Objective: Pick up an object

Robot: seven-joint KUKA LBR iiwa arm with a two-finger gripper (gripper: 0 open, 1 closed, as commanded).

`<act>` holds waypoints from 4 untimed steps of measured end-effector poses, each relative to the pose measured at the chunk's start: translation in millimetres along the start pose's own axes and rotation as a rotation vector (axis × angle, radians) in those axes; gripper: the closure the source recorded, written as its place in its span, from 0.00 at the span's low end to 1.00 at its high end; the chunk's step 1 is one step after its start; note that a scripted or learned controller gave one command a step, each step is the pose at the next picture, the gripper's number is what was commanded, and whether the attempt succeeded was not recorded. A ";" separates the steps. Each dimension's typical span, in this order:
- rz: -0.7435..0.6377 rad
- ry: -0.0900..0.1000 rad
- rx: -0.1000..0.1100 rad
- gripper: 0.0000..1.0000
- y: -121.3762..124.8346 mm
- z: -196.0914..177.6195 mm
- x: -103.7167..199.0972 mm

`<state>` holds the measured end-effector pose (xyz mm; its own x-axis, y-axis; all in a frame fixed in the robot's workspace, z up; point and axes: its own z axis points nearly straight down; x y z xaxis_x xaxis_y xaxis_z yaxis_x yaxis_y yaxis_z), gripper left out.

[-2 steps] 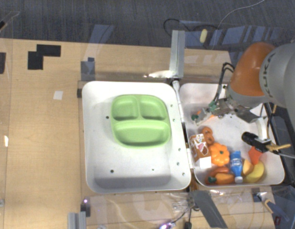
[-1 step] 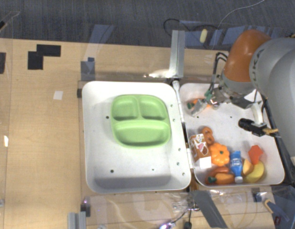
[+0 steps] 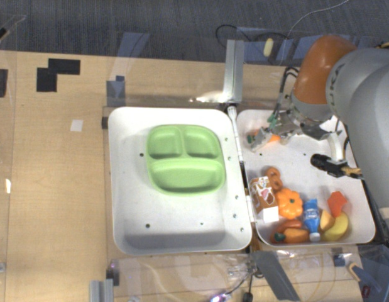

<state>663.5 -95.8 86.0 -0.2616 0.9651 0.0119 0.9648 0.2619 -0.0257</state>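
Observation:
My gripper [image 3: 264, 134] hangs low over the far left corner of the right bin [image 3: 364, 231], the arm reaching in from the right. A small orange object [image 3: 274, 140] lies right at the gripper's tip; I cannot tell whether it is held. Toys are piled at the bin's near end: a brown pretzel [image 3: 272, 175], a printed snack pack [image 3: 262, 193], an orange pumpkin [image 3: 289, 203], a blue bottle [image 3: 310, 214], a yellow banana [image 3: 336, 228] and a red piece [image 3: 337, 202].
The left bin [image 3: 128, 231] holds a green divided plate [image 3: 183, 158] in its far half. A metal divider [image 3: 239, 168] runs between the two bins. An orange carrot-like toy [image 3: 295, 234] lies at the right bin's near wall.

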 end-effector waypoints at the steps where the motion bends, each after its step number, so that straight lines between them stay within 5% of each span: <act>1: 0.047 -0.002 -0.004 0.00 1.2 0.1 1.8; 2: 0.046 -0.013 -0.032 0.00 -68.9 -45.9 -9.6; 3: -0.025 -0.016 -0.031 0.00 6.1 -4.0 -5.5; 4: -0.031 -0.018 -0.039 1.00 8.6 -16.1 -3.9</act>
<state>673.3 -97.4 101.9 -0.2914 0.9566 -0.0060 0.9565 0.2915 0.0129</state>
